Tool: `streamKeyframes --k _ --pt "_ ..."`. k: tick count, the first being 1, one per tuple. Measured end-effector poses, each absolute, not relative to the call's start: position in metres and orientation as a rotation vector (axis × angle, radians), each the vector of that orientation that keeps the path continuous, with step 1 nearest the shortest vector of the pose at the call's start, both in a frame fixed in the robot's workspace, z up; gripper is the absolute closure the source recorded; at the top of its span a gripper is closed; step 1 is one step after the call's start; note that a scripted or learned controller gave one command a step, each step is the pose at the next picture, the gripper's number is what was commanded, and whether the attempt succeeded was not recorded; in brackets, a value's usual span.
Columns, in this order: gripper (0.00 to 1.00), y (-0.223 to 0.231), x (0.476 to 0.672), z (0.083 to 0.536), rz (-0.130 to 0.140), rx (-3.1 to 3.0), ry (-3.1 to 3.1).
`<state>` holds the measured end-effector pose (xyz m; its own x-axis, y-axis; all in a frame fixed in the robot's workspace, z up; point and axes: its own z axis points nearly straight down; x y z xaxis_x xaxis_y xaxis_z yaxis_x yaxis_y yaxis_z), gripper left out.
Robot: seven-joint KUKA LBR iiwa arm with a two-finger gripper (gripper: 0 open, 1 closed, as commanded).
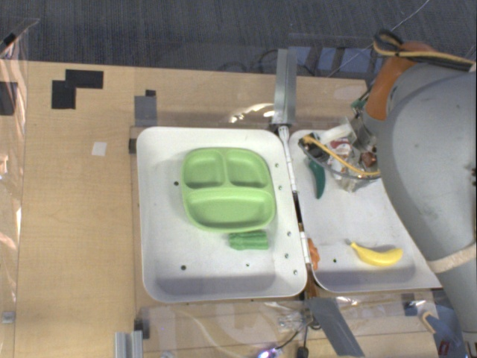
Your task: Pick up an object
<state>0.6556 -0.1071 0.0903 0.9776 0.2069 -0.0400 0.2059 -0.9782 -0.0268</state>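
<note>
My gripper (333, 154) is low over the back of the right bin (373, 222), with cables and the orange-banded wrist (381, 92) behind it. A dark green, elongated object (318, 177) lies just below and left of the gripper, touching or nearly touching it; I cannot tell which. Near the right bin's front lies a yellow banana (378, 254). A small orange-red object (313, 255) sits against the right bin's left wall. In the left bin (160, 222) a light green divided plate (226, 188) lies flat, and a small green ridged block (248, 240) rests just in front of it.
The big grey arm body (436, 170) covers the right bin's right side. A metal divider post (286, 88) stands behind the seam between the bins. The wooden bench (67, 215) stretches to the left, with black markers (74, 86) on it.
</note>
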Motion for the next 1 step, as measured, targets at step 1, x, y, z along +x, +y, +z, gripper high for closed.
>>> streamKeyframes --k 1 --pt "1.00 -0.1018 0.6547 0.0896 0.059 -3.126 -0.289"
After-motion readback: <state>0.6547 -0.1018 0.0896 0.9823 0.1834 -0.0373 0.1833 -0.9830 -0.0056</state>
